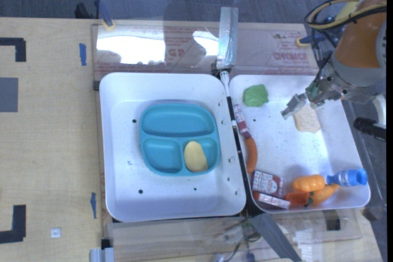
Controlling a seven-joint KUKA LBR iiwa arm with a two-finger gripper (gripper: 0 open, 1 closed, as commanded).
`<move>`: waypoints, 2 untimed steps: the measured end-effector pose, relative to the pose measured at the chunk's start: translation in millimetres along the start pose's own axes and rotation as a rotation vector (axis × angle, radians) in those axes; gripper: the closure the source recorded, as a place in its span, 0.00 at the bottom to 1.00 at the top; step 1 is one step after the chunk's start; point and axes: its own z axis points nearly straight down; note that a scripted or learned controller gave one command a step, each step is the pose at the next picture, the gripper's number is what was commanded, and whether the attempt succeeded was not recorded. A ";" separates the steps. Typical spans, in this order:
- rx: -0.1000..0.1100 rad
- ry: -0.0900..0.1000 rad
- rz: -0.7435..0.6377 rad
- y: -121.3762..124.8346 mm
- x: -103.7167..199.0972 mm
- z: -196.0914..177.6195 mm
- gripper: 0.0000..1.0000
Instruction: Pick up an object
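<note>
The right bin (pixel 344 132) holds a green leafy piece (pixel 255 95), a pale beige slab (pixel 308 121), an orange-red sausage (pixel 250 154), a red labelled packet (pixel 267 181), an orange carrot-like toy (pixel 310 184) and a small clear bottle with a blue cap (pixel 347 178). My gripper (pixel 304 105) hangs over the bin's far right part, just above the beige slab's upper edge. Its fingers (pixel 291 108) stand open with nothing between them.
The left bin (pixel 116 132) holds a blue divided tray (pixel 175 123) with a yellow oval object (pixel 196 156) in its lower right compartment. A metal divider (pixel 226 40) stands behind the seam between the bins. Yellow cables loop above the arm at the upper right.
</note>
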 end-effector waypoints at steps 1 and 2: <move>-0.003 -0.002 -0.012 40.1 -27.6 62.9 0.00; -0.001 -0.002 0.035 -19.7 -35.3 64.1 0.00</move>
